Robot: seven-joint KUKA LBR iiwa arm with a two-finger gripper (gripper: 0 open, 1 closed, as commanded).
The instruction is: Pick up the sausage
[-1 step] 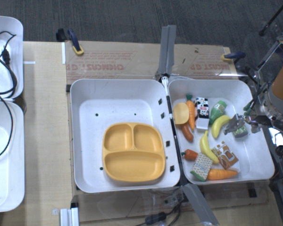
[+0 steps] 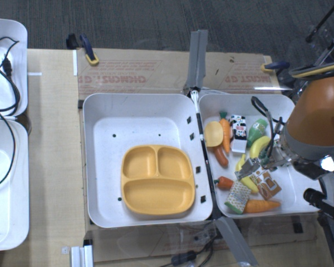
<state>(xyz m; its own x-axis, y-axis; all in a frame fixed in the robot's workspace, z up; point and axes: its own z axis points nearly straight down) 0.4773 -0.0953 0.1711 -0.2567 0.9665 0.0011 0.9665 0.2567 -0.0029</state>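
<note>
Light wooden bench (image 2: 50,149) with two white bins (image 2: 97,166) side by side on brown cardboard (image 2: 150,74).

Arm (image 2: 314,121) comes in at 3 o'clock: big rounded orange band, smooth and glossy w/ a soft highlight, sitting on a grey collar that curves under it. Below the collar, a grey wrist section w/ a pale bluish reflective spot near its lower right. Thin black cables loop out from the wrist at approx 10 o'clock, one arcing up and over. Gripper (image 2: 250,168) is small, metallic silver-grey, angular, w/ dark hardware behind it; details too small to read. No markings or screws legible.
</note>
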